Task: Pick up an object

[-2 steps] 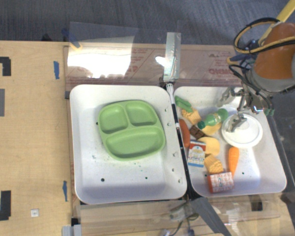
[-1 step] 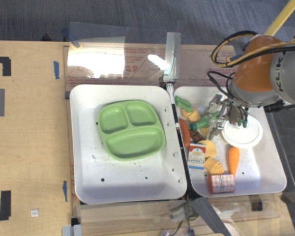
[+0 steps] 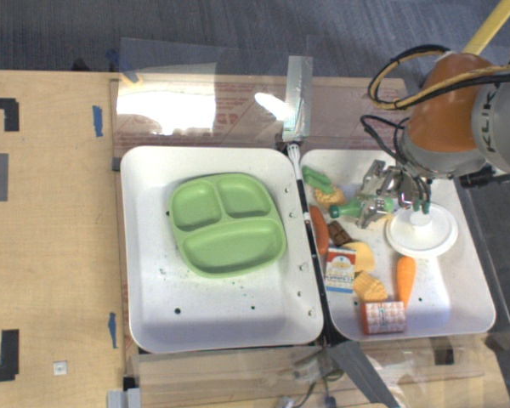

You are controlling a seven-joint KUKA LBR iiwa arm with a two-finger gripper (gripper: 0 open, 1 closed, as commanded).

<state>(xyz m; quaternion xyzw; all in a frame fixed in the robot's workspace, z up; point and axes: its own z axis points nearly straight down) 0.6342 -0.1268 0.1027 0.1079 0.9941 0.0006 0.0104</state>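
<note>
Grey-blue carpeted floor [image 3: 238, 11] along top. Light wooden bench top [image 3: 47, 228] at left — black corner marks [image 3: 4, 113], blue tape strips [image 3: 97, 119] near its edge. Clear plastic sheet [image 3: 195, 100] behind bins, bright glare on it. Yellow pole [image 3: 497, 19] at upper right, slanted.

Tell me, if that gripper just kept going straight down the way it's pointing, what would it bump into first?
Probably bare floor of the right bin, between the small green piece and the white round dish. The gripper hangs there pointing down; depth is hard to judge.
</note>
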